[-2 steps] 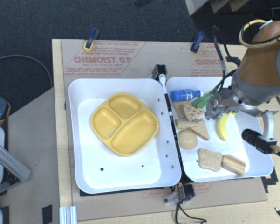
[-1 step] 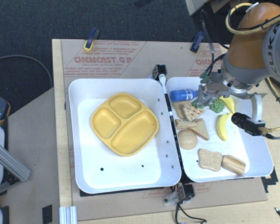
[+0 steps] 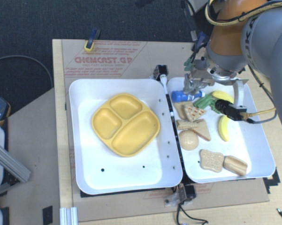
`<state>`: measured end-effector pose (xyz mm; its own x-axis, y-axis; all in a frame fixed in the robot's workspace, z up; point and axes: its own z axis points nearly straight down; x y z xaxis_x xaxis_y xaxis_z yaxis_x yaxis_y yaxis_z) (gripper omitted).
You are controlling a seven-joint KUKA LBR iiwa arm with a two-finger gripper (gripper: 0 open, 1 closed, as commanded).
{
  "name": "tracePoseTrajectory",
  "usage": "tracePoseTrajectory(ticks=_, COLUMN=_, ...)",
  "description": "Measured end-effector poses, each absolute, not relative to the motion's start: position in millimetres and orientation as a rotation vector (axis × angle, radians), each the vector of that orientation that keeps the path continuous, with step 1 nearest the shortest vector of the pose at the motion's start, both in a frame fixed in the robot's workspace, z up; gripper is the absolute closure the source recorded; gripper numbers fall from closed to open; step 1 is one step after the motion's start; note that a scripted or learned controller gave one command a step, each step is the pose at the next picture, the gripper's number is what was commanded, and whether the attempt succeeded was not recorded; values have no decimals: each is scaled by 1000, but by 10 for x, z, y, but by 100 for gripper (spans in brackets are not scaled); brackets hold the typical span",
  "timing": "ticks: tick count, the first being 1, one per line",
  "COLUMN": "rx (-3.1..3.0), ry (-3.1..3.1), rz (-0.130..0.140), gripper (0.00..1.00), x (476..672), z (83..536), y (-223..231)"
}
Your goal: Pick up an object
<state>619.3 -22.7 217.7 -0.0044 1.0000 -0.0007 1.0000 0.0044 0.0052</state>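
Tool (image 3: pixel 193 89) low over blue object (image 3: pixel 180 96), perhaps touching

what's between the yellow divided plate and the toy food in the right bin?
In the camera view, just the two bins' touching rims: the yellow plate sits in the left bin, the food pieces in the right.

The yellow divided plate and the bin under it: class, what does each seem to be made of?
Yellow divided plate: probably moulded plastic, one even colour with a soft sheen and rounded compartment ridges. Left bin: likely thin formed plastic, smooth glossy white with a rolled rim, though coated metal cannot be ruled out.
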Motion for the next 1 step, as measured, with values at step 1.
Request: tracePoseTrajectory(ticks=1, rx=2217, ry=2220, rz=3, gripper=100, x=6257, z=2187, y=-251)
